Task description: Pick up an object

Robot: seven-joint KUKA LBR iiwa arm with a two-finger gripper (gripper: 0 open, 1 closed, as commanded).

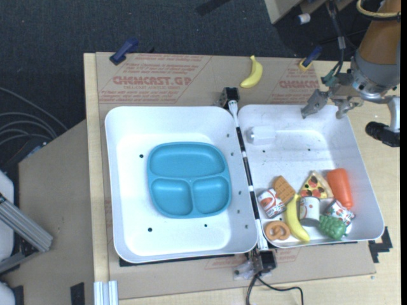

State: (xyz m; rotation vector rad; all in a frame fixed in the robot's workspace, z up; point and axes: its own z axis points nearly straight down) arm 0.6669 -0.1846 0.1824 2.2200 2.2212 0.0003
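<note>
Nearest you, the toy food pile point(306, 207) lies in the right bin's point(362, 170) near corner, a blue divided plate point(189, 178) in the left bin point(121, 170). Farther back, your jaws point(328, 104) hang released, grasping nothing, above the right bin's far rim.

pincer point(329, 105) open, empty | above right bin point(356, 146) far edge

One fixed camera looks down aslant on both bins point(127, 234).

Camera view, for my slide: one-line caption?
Open pincer above the right bin of toy food; blue tray in the left.
</note>
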